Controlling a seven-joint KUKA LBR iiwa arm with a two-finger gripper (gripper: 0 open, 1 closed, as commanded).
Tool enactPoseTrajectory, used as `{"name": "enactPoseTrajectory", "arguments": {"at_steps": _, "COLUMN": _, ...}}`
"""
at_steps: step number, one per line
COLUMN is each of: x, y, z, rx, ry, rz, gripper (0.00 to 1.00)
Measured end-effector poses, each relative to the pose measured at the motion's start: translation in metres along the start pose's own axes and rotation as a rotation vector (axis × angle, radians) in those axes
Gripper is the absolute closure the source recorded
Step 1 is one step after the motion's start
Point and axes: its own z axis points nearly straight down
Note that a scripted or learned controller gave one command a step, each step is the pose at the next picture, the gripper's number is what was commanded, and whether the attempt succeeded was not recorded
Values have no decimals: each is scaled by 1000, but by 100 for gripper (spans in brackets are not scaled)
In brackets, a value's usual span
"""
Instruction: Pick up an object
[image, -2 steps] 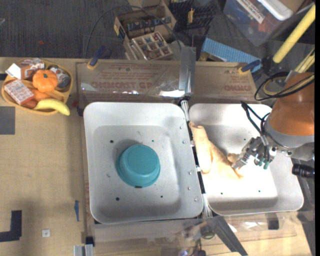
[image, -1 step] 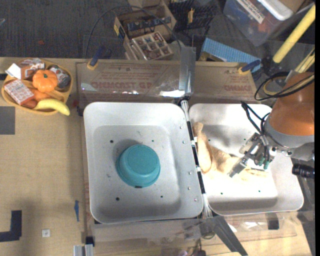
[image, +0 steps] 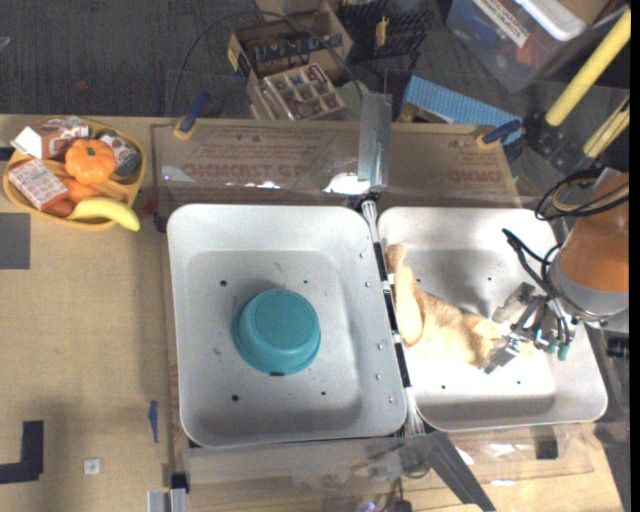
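A tan, floppy bread-like object (image: 440, 320) lies in the right bin (image: 570, 400), running from the bin's left wall toward its middle. My gripper (image: 506, 334) is low in this bin at the object's right end, open, with one finger (image: 519, 298) above that end and the other below it. The end of the tan object sits at or just between the fingertips, not clamped. A teal bowl (image: 278, 331) rests upside down in the middle of the left bin (image: 200, 240).
The grey arm with its orange band (image: 598, 262) comes in over the right bin's right rim, with black cables beside it. A dish of toy fruit (image: 72, 172) sits on the bench at the far left. Boxes and clutter lie behind the bins.
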Motion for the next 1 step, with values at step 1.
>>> {"name": "enactPoseTrajectory", "arguments": {"at_steps": 1, "x": -35, "y": 38, "z": 19, "rx": -2, "ry": -9, "rz": 10, "gripper": 0}}
